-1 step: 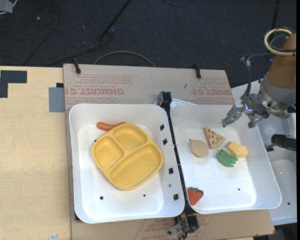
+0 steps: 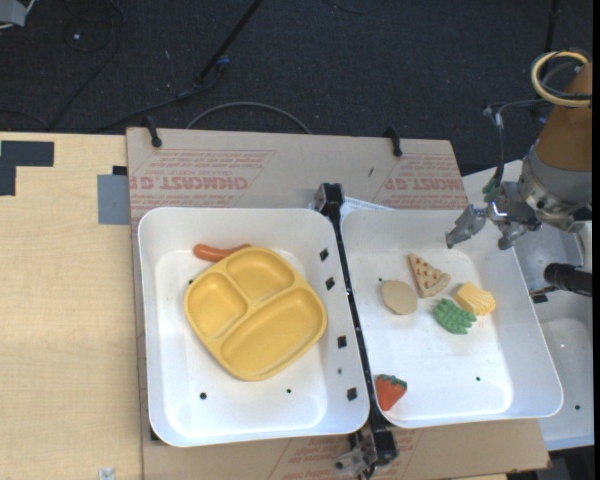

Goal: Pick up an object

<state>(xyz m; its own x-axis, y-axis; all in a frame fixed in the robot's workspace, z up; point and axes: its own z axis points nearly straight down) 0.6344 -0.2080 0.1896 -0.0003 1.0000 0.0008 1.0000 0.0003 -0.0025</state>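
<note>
The right bin (image 2: 520,378) holds a pizza slice (image 2: 428,274), a tan cookie-like piece (image 2: 399,297), a green leafy piece (image 2: 453,316), a yellow corn piece (image 2: 475,299) and a strawberry (image 2: 391,391) at its front left corner. My gripper (image 2: 488,225) hangs over the far right corner of that bin, above and to the right of the pizza slice. Its two fingers stand apart, open, with nothing between them.
In the left bin (image 2: 170,388) lies a yellow divided plate (image 2: 254,311) with an orange carrot-like piece (image 2: 218,251) behind it. A black divider (image 2: 346,308) runs between the bins. The arm's orange band (image 2: 570,78) and grey wrist rise at the right.
</note>
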